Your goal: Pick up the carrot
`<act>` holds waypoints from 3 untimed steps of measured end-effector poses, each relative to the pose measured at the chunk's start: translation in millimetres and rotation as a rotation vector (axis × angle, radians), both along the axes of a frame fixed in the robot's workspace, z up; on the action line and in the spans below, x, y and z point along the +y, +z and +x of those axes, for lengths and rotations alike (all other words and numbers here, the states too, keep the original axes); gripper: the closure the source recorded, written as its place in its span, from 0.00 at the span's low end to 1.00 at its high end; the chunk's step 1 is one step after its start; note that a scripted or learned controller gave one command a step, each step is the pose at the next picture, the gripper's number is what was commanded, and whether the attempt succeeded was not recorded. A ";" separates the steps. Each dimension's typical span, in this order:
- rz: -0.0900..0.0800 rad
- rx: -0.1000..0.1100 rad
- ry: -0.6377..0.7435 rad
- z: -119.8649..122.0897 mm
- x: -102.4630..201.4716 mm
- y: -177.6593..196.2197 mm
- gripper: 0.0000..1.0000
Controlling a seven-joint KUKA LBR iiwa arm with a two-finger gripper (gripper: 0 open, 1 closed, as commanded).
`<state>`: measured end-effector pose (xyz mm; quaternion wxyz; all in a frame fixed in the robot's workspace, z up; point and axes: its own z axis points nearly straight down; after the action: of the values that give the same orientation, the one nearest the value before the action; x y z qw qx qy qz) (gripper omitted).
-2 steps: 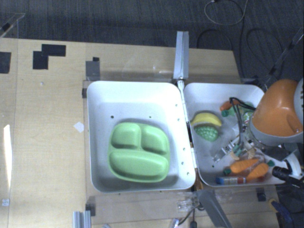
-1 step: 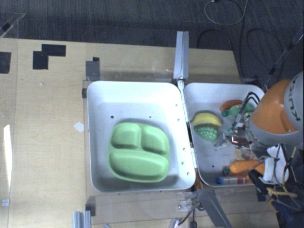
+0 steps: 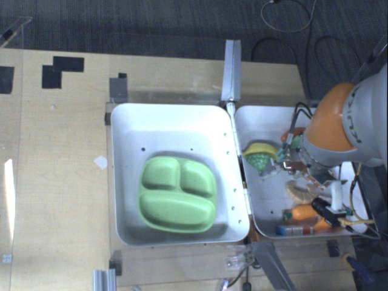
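The carrot [image 3: 302, 213] is a short orange piece lying near the front of the right bin [image 3: 267, 205]. My gripper [image 3: 293, 162] hangs over the middle of that bin, behind the carrot and apart from it. The grey arm with its orange band [image 3: 330, 126] covers the bin's right side. Nothing can be seen held in the gripper.
A yellow and green item [image 3: 260, 153] lies left of the gripper by the bin's divider. A tan flat object [image 3: 299, 191] sits just behind the carrot, and a red and blue stick-like item [image 3: 297, 229] lies along the front wall. The left bin [image 3: 127, 162] holds a green sectioned tray [image 3: 177, 193].
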<state>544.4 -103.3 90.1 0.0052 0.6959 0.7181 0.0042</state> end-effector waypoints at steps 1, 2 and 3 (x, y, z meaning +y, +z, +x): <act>-0.002 -0.001 0.034 -43.0 -38.9 0.0 0.00; 0.004 0.002 -0.249 -4.1 -57.5 -0.9 0.00; 0.003 0.009 -0.327 48.5 -35.5 17.4 0.00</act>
<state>592.9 -138.8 107.5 0.0015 0.8034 0.5954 0.0015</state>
